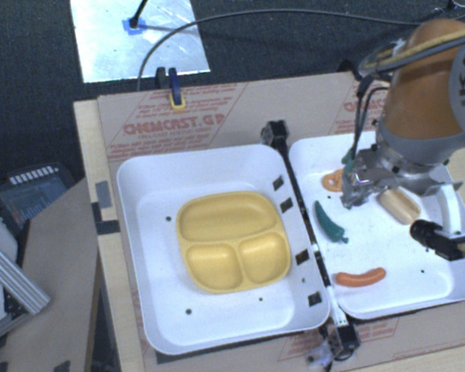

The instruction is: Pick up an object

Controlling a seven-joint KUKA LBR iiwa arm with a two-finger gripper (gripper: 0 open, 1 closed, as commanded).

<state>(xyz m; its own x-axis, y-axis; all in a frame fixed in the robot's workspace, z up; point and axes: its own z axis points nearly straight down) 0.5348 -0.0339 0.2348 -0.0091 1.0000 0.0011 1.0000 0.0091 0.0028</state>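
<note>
My gripper (353,192) hangs over the upper middle of the right bin (387,296), reaching in from the right. Just under and left of it lies a small orange piece (331,181). A green pepper-like thing (330,222) lies to its lower left, near the bin's left wall. A tan bread roll (398,204) lies just right of the gripper, partly under the wrist. A red-orange sausage (360,277) lies near the bin's front. Nothing shows between the fingers.
The left bin (149,236) holds a yellow divided tray (228,240) with three compartments. A black divider clip strip (299,214) runs between the two bins. Cardboard lies beneath both bins.
</note>
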